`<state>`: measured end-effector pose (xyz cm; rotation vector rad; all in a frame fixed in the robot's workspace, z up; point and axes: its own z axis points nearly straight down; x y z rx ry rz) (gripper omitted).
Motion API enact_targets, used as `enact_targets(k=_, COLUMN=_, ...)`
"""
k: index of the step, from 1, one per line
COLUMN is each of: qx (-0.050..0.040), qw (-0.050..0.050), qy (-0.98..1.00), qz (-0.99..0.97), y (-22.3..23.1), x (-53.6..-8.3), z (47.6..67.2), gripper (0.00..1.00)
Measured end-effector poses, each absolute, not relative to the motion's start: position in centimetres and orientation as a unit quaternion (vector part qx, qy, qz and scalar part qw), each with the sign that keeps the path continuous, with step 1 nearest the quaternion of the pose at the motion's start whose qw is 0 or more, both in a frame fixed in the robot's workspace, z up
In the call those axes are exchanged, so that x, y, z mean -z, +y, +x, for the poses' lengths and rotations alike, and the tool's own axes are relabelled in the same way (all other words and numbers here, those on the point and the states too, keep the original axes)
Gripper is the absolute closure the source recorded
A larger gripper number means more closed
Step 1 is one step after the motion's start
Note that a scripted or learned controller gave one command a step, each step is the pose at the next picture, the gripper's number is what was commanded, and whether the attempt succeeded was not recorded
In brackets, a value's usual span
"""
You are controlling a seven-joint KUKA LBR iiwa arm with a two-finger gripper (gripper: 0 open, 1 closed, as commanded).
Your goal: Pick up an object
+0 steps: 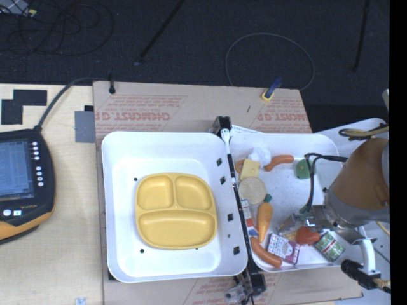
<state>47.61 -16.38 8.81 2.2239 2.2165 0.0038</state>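
Claw (304, 224) of mine hangs low in the right bin (331, 146), fingers hidden so I cannot tell their spread, right by the red tomato-like toy (306, 236), which I should straddle squarely before lifting.

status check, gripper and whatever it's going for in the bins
Gripper low in right bin, finger state unclear. Red object right beside it, grasp unconfirmed. Carrot, pink packet and green can crowd close by.
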Motion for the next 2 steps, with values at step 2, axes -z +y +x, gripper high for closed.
enact_targets(k=2, qx=0.0037, qw=0.004, qy=0.706, qz=0.708, y=-9.7, x=-8.9, z=58.4, gripper=0.0)
